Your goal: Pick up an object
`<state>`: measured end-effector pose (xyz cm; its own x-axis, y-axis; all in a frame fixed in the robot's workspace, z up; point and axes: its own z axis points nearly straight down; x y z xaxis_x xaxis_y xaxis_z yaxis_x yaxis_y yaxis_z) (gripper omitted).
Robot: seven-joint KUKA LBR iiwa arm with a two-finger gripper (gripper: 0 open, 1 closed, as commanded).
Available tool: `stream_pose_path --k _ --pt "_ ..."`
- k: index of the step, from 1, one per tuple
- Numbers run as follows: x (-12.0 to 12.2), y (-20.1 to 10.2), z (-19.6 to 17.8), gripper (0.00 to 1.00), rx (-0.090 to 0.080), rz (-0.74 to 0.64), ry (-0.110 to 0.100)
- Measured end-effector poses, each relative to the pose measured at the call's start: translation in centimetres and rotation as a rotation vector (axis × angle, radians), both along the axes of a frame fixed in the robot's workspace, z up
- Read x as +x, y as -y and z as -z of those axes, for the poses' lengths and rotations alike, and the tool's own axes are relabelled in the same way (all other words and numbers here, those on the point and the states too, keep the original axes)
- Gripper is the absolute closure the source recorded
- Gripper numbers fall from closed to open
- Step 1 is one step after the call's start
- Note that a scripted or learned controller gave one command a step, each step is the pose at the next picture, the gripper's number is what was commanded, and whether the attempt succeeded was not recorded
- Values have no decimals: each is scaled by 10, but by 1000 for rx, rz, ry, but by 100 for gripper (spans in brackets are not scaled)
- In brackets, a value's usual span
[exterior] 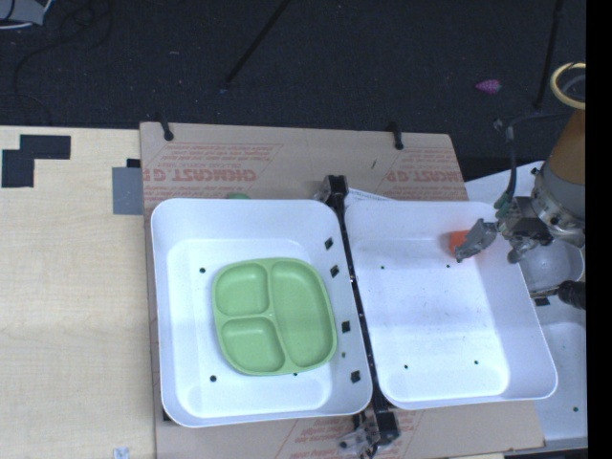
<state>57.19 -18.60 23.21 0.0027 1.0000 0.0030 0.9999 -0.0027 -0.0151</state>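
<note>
the pincer (pixel 490 238) hangs over the right bin (pixel 449 371) near that bin's 2 o'clock corner, its grey fingers splayed apart, one reaching toward 9 o'clock and the other toward 3 o'clock. the tip of the 9 o'clock finger sits just beside a small orange-red object (pixel 457 241), touching it or nearly so, but the object is not between the fingers, so the pincer looks open and has hold of nothing. that object lies on the bin floor close to the far wall, and it is too small to name more closely; it is the likeliest thing to be picked up, and i judge the pincer is low and off to one side of it because a grasp is being lined up or has gone wide. the arm (pixel 564 170) enters from 3 o'clock, which would explain why the pincer works this corner first. out toward 9 o'clock, the left bin (pixel 182 247) holds one green divided plate (pixel 273 316) with three compartments, lying flat in the middle, well apart from the pincer. counted: two white bins side by side, one plate, one small orange-red object, all resting on a cardboard sheet (pixel 287 165) on the pale counter (pixel 67 285).
</note>
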Motion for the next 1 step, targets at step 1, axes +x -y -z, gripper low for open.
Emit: stream_pose_path --k 1 --pt "3 0 -8 0 -3 -3 14"
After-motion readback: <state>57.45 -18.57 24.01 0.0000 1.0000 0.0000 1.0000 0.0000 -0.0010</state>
